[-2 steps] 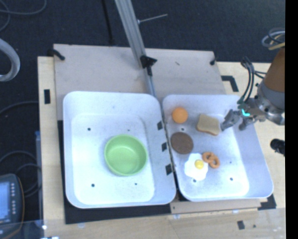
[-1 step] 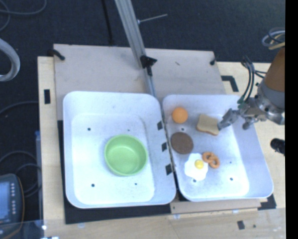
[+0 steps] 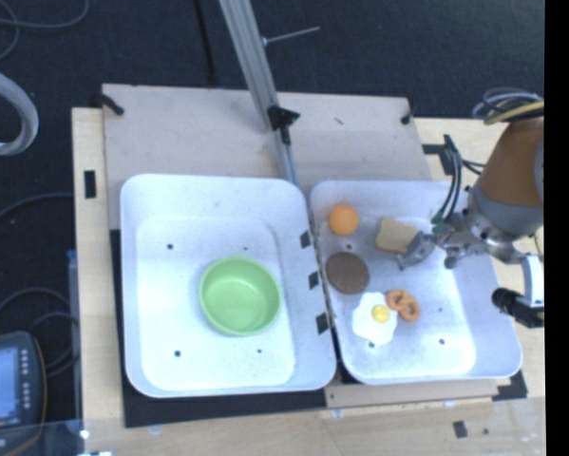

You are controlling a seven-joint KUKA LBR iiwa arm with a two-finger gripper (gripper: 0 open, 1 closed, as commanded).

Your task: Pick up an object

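Observation:
The right bin (image 3: pixel 455 350) holds an orange ball (image 3: pixel 343 220), a tan block (image 3: pixel 395 235), a brown round disc (image 3: pixel 347 273), a white fried egg with a yellow yolk (image 3: pixel 373 319) and a small orange pretzel (image 3: pixel 404 305). My gripper (image 3: pixel 417 252) reaches in from the right and hovers just right of the tan block, above the pretzel. Nothing shows between its fingers. A green bowl (image 3: pixel 240 295) sits in the left bin (image 3: pixel 161 255).
A slanted metal pole (image 3: pixel 251 50) rises from the back of the bench between the bins. Cables hang near the arm at the right edge (image 3: pixel 460 174). A screen device (image 3: pixel 9 383) lies at the lower left, off the bench.

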